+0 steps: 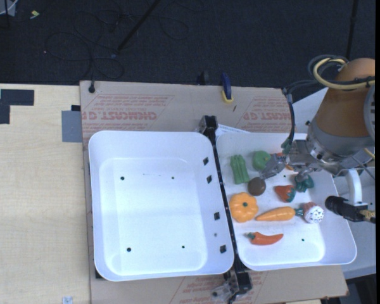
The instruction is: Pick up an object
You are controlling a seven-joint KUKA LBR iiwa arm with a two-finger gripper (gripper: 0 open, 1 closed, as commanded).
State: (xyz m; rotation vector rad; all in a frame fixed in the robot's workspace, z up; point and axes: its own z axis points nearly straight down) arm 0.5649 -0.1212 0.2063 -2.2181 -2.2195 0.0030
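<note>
Currently my pincer (285,162) hangs low over the far side of the right bin (332,255), metal linkage showing near the green leafy piece (261,159). Whether the jaws are wide or narrow, I cannot tell; nothing visibly sits between them.

Risks, as I judge them: the toys lie crowded here. The brown round piece (257,185) sits just beside the green ribbed vegetable (239,168) and close above the orange pumpkin (244,207), so a descent could pinch two at once or nudge one aside. Round shapes may roll out of a squeeze. The small red piece (284,192) and teal piece (303,183) lie close under my wrist, partly hidden.

Right bin also holds a carrot (276,215), a red chili (265,238), and a white spotted piece (314,215). Left bin (104,258): bare white floor.
</note>
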